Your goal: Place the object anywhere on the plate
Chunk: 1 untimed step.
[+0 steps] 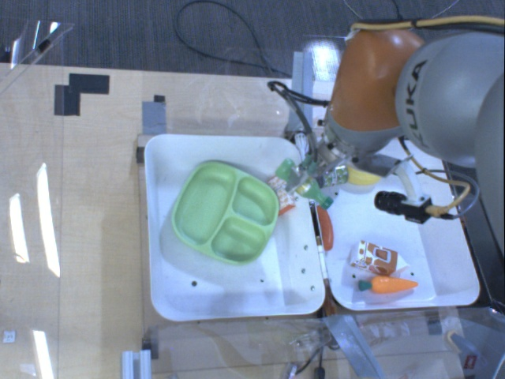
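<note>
Two shallow white bins are sitting side by side — the left bin (158, 283) and the right bin (454, 247). One light green sectioned plastic plate (225, 212) is lying in the left bin, tilted, three compartments showing. In the right bin I am counting one orange carrot-shaped toy (390, 285) near the front edge, one small brown-and-white carton (373, 255) just behind it, one red elongated piece (325, 229) hugging the bin's left wall, and one yellow item (363, 177) half hidden under the arm.

The grey arm with its orange band (375, 77) is reaching in from the right and leaning down over the wall shared by the bins. The gripper (304, 181) is hanging just off the plate's right rim, and a small multicoloured object (284, 188) — green, white and orange — is sitting at its tip. Whether the fingers are closed on it, I cannot tell.

The plate is lying near the left bin's back-right corner, with open white floor running along that bin's left and front edges.
</note>
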Each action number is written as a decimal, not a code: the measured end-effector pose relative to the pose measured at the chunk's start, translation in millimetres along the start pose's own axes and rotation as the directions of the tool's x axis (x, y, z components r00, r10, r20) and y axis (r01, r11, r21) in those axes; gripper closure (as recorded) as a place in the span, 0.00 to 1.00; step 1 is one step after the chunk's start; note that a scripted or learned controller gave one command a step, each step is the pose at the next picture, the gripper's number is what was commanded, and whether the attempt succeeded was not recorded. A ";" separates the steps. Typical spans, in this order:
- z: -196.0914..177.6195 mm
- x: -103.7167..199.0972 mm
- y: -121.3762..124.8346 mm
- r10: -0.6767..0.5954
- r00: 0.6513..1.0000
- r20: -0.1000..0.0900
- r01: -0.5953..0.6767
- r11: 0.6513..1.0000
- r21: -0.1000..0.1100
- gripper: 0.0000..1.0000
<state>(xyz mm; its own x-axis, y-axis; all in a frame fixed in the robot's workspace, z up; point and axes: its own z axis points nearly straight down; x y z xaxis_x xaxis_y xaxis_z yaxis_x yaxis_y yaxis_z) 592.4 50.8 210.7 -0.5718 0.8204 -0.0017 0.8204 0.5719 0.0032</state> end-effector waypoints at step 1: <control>-30.6 51.6 43.2 0.075 0.997 0.001 -0.075 0.997 -0.004 1.00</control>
<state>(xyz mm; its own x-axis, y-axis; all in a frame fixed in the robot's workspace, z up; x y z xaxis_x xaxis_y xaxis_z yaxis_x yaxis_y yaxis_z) 598.2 117.8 241.3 -0.5091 0.8607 -0.0022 0.8607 0.5091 0.0069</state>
